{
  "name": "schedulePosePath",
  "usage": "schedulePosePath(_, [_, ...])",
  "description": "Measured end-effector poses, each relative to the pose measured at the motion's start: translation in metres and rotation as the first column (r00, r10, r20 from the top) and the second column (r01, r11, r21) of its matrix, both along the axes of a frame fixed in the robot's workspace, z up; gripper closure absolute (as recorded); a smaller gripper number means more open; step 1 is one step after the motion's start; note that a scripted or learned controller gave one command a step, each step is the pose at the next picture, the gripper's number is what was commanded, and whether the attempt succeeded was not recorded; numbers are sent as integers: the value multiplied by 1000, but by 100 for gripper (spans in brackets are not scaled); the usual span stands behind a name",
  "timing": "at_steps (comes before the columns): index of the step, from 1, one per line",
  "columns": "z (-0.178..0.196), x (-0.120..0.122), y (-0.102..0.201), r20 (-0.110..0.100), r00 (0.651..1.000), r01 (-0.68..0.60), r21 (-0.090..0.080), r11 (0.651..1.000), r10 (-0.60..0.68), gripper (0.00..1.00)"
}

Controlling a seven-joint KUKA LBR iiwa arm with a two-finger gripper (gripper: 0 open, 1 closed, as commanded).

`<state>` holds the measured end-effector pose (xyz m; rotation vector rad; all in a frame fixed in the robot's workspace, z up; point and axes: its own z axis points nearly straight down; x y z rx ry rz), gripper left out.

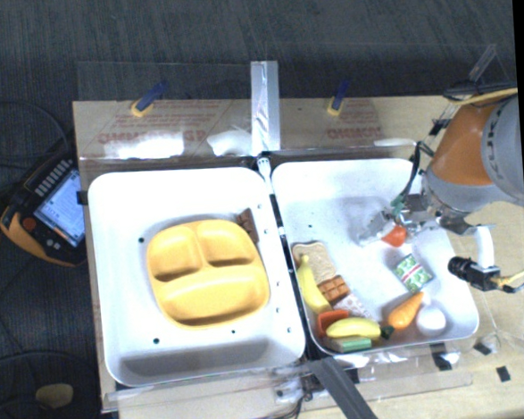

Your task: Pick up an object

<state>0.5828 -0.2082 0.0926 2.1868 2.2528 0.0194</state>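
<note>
Nearest, a carrot (403, 310), a white egg (430, 319) and a yellow banana (353, 329) are lying in the right bin (336, 185). Farther, the pincer (397, 221) is hanging just above a small red object (394, 236); I cannot tell how open it is. A yellow tray (207, 271) is sitting in the left bin (122, 259).

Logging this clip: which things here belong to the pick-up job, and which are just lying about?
Job:
- claw, over the right bin
- red piece by the claw
- carton, carrot, egg, bananas, waffle

Lying about:
- yellow tray in the left bin
- pendant left of the bench
- clips on the back edge
</note>
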Motion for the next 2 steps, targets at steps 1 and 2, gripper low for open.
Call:
schedulePosePath(1, [9, 1, -3, 7, 1000, 1, -8, 1000, -1, 100])
schedulePosePath(2, [120, -42, 39, -12, 998, -60, -8, 998, 60, 100])
